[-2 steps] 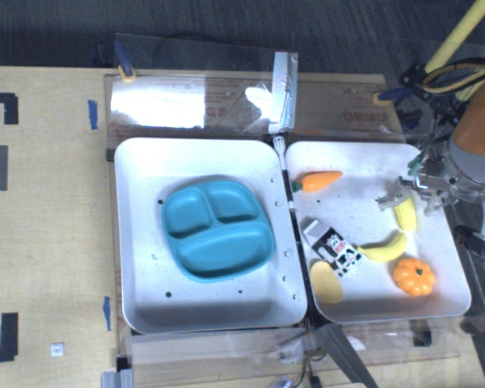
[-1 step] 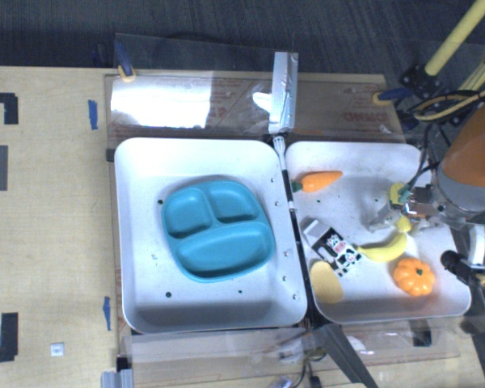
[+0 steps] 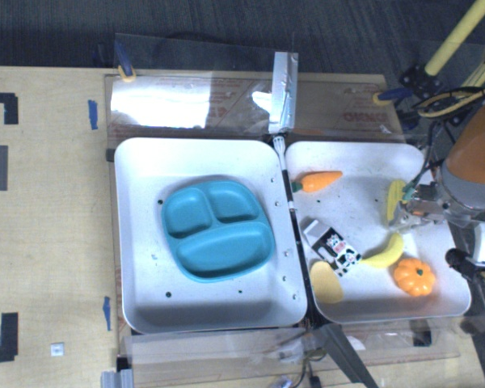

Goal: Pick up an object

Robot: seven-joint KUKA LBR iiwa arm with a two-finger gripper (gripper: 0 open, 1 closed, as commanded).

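Gripper (image 3: 412,208), right edge of frame, over the right bin (image 3: 364,156): finger state cannot be told, since the tip is small and cluttered. Yellow-green corn cob (image 3: 395,200) just beside it. Lower: banana (image 3: 385,254) touching orange pumpkin (image 3: 415,276). Black-and-white printed card (image 3: 333,246), markings unreadable, beside tan oval piece (image 3: 326,284). Carrot (image 3: 319,181), upper left of that bin. Left bin (image 3: 137,217): blue divided plate (image 3: 217,229), centre.
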